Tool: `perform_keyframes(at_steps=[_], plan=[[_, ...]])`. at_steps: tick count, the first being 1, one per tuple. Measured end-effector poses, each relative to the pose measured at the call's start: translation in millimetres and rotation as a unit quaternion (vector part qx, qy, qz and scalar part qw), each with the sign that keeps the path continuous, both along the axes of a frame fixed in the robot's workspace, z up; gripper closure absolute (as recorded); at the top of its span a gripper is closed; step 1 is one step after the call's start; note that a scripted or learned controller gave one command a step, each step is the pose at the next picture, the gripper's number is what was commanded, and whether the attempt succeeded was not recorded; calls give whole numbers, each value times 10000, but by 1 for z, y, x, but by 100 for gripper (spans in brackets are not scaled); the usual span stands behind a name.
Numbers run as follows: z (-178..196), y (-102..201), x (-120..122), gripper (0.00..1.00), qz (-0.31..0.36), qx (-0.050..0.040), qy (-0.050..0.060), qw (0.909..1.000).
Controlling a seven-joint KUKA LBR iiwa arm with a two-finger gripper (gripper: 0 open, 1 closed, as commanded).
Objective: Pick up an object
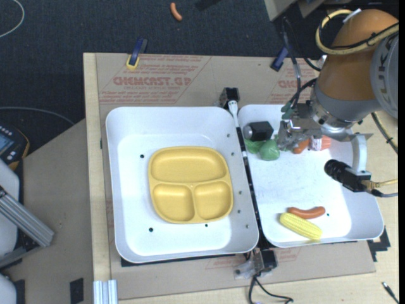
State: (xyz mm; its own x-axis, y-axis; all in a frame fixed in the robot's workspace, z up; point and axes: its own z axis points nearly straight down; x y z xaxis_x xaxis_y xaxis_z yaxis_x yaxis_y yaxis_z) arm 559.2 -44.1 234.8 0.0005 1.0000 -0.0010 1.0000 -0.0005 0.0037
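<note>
Two white bins on the bench (190,68). Left bin (126,138): yellow divided plate (190,183). Right bin (354,214): pincer (292,141) low at far end, state can't tell. Green object (266,149) and black cylinder (258,130) just beside it; corn cob (300,226) touching sausage (306,213) near front.

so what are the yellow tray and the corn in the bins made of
Yellow tray: probably moulded plastic, going by its smooth, even colour, soft sheen and rounded compartments. Corn: likely toy plastic or rubber, uniformly bright yellow and slightly glossy, though too small to be sure.
</note>
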Motion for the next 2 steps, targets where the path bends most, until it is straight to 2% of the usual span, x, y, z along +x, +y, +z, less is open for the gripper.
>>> perform_keyframes(at_steps=[1,2], plan=[[-17,4,-6,100,-1,9,36,10000],[-18,5,-4,100,3,6,27,10000]])
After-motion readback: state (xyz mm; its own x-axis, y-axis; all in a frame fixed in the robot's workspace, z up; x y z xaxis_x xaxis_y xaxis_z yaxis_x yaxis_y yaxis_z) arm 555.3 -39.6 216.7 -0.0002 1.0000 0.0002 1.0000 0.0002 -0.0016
